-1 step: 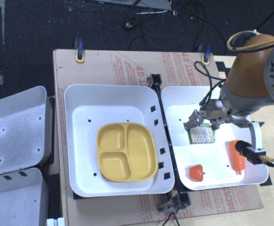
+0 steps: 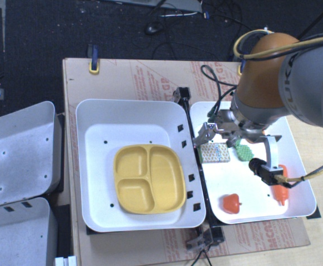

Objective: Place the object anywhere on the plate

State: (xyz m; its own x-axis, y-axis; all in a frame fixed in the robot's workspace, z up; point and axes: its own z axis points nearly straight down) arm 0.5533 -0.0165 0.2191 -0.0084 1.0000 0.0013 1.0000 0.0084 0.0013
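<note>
Item: gripper point(image 2: 223, 140) — hung low over a speckled pad point(image 2: 215, 153) in the right bin point(image 2: 303, 201), presumably for pickup; jaw state cannot be told. Yellow plate point(image 2: 149, 178) left bare — awaiting delivery.

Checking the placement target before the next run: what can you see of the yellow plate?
The yellow plate is a rounded-rectangle tray, plastic by its look, moulded into three compartments: two side by side at the far end and one wide one at the near end, split by raised ridges. It lies flat, turned slightly askew, on the floor of the left white bin, roughly in the middle and apart from the walls. Its compartments hold nothing. It touches the bin floor alone.
</note>
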